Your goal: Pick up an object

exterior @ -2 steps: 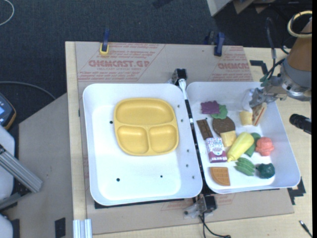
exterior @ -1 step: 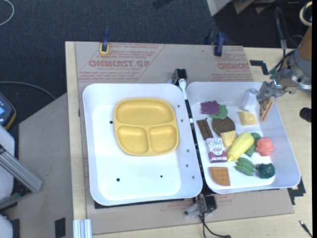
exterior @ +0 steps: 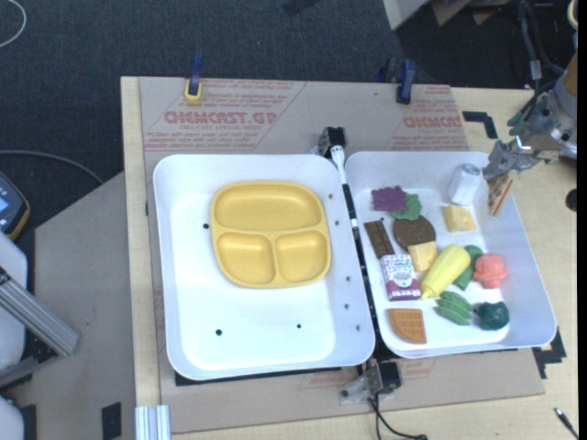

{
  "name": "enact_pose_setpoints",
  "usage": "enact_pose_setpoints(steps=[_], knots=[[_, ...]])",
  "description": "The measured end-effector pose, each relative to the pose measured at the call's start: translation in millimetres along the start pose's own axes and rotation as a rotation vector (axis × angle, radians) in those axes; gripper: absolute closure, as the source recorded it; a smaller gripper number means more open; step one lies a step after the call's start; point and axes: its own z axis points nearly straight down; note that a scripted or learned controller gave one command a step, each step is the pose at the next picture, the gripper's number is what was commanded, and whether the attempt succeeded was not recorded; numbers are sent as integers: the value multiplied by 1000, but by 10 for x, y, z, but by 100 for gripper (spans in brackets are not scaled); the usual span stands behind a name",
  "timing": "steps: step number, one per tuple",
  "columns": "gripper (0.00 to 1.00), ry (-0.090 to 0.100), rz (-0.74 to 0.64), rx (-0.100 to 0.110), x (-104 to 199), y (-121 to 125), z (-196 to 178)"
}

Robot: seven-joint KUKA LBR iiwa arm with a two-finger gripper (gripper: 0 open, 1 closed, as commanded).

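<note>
Claw (exterior: 502, 164) hangs over right bin's (exterior: 532, 273) far corner, near white cup (exterior: 464, 184).

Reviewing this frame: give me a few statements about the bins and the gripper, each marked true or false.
1. The yellow divided plate lies in the left bin. True.
2. The toy food is piled on the yellow plate. False: it lies in the right bin.
3. The gripper is at the right bin's far right corner. True.
4. The purple grapes lie nearest the camera. False: they lie toward the far side; the waffle is nearest.
</note>
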Motion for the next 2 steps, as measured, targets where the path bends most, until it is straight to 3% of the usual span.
enact_pose_setpoints(steps=[2], knots=[[100, 5, -3, 9, 942, -43, 51]])
